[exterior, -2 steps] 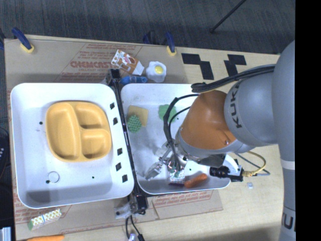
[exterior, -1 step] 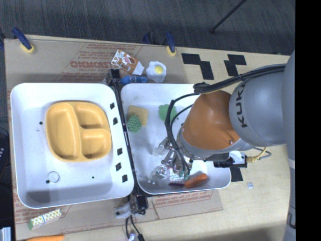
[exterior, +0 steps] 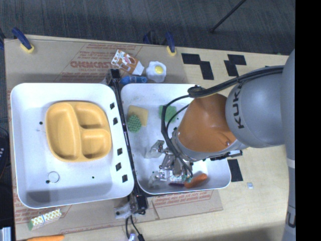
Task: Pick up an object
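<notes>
Gripper [exterior: 168, 170] low in right bin [exterior: 145, 92] at 6 o'clock, finger state can't tell, over clutter with orange carrot-like piece [exterior: 197, 179] touching at 3 o'clock; judgement: centre on one item, close fully, lift straight.

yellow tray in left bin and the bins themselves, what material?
Yellow tray: looks like moulded plastic, matte to satin, judging by its rounded compartments and soft, even highlights. Left bin and right bin: probably thin formed plastic, smooth white with rounded corners and a faint sheen. Neither can be confirmed from appearance alone.
</notes>
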Motion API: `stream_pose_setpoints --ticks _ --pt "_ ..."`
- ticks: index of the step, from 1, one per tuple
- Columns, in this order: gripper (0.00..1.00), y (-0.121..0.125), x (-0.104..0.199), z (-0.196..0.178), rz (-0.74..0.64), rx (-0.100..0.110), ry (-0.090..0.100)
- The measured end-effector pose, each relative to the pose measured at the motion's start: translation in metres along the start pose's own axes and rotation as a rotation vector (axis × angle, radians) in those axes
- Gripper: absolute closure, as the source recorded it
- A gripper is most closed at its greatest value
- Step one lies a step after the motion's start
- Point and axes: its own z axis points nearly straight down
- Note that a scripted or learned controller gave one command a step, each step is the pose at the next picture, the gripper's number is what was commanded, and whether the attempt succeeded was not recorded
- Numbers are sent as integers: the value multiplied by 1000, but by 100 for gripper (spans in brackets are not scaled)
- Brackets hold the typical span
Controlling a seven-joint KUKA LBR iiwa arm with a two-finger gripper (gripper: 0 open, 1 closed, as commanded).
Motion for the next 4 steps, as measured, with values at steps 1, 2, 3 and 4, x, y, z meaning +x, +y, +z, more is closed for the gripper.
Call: stream_pose_setpoints --ticks 1,2,3,4 --pt "0 7 -26 0 -171 0 -7" --pt "0 16 -85 -15 -479 2 -8" --pt "0 14 -99 -1 -536 2 -7" --pt "0 8 -103 -1 -811 3 -8"
